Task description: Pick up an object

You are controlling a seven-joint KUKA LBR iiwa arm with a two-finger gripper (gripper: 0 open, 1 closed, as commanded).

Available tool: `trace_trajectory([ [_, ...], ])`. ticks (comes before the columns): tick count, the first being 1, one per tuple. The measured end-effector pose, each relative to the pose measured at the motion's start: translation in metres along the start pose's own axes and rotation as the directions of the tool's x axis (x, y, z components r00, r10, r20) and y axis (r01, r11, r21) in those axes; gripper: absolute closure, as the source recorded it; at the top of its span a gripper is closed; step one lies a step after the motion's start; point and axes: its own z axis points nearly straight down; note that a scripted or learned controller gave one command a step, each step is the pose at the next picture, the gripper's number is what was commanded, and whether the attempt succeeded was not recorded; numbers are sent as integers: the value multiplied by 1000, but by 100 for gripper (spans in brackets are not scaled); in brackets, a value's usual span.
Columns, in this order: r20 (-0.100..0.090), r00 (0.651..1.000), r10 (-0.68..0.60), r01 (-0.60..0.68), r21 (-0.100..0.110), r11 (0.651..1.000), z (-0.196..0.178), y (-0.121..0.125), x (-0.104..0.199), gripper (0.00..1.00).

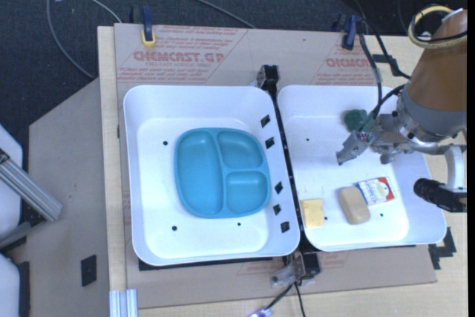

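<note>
Gripper (355, 150) over right bin (315, 111), fingers apart, holding nothing. Tan sponge (355, 205) nearby: prob. light, soft; pinch across narrow sides.

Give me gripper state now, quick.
gripper: over the right bin, near the green object; open or shut cannot be told.

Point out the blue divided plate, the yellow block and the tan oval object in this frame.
blue divided plate (222, 171): camera view, left bin; on the ridge where its compartments meet.
yellow block (312, 212): camera view, right bin's near-left corner; on its top face.
tan oval object (355, 205): camera view, right bin; on its rounded top.
</note>
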Motion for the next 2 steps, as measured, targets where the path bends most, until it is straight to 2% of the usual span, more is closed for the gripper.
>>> trace_trajectory([
  [1,2,1000,-3,3,-14,1000,-7,3,0,0],
  [2,0,1000,-2,2,-6,1000,53,-5,4,0],
])
